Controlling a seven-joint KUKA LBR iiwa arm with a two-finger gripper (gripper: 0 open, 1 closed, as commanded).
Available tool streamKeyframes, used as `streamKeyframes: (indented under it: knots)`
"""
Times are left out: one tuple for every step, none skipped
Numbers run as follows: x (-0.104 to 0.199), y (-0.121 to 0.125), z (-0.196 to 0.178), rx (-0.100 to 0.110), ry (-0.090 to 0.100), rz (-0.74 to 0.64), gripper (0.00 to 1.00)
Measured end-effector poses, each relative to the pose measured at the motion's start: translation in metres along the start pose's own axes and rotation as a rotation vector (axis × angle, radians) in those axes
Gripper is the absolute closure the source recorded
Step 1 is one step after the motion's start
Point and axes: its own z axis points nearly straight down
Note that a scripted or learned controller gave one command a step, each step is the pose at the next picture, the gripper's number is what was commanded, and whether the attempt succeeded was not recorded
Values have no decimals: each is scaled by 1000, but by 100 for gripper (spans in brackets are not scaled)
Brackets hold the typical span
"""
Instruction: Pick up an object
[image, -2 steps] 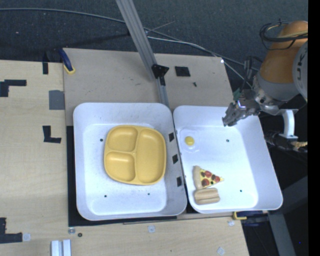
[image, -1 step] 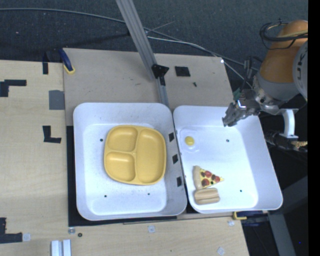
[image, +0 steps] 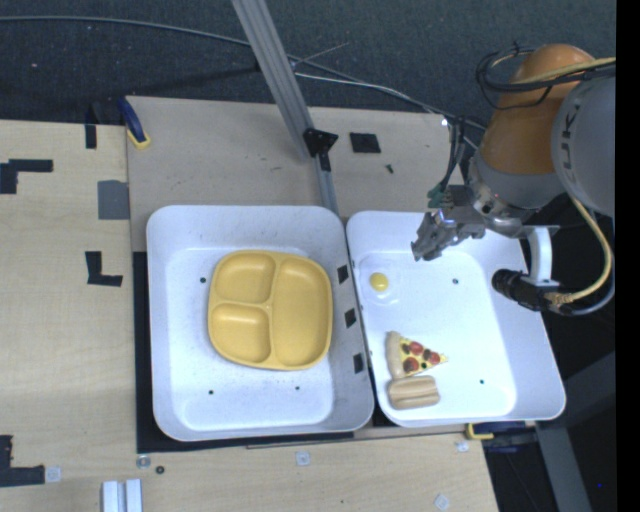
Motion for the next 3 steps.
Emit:
streamKeyframes:
  knots:
    - [53,-18,-6,1,1,0,100]
    - [109,-42,8,3,0,0,100]
    - [161,-51,11,2,0,-1,100]
